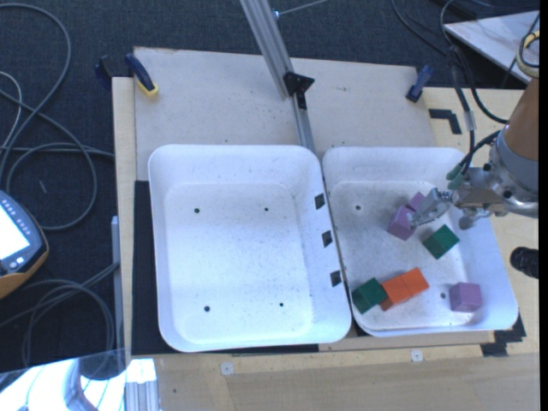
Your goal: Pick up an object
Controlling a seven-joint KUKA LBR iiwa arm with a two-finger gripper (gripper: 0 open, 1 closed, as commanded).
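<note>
Poised over the right-hand bin, the pincer was seen reaching in from the right, its tips lowered toward a purple block. Whether that block was actually gripped could not be told from the slanted view, and the state of the pincer could not be made out. A second purple piece was seen just behind the first, close against the pincer's tip. The grey arm was pictured entering at the right edge, with dark cables trailing above it.

Just beside the pincer, toward the front, a green cube was shown lying on the bin floor. Nearer the front wall, an orange block was seen touching a darker green block on its left. Another purple cube was pictured apart from them, in the front right corner.

The left-hand bin was shown side by side with the first, both resting on a pale board. A slanted metal rail was seen running down to the gap between the bins. Blue clamps were pictured at the board's far corners.
</note>
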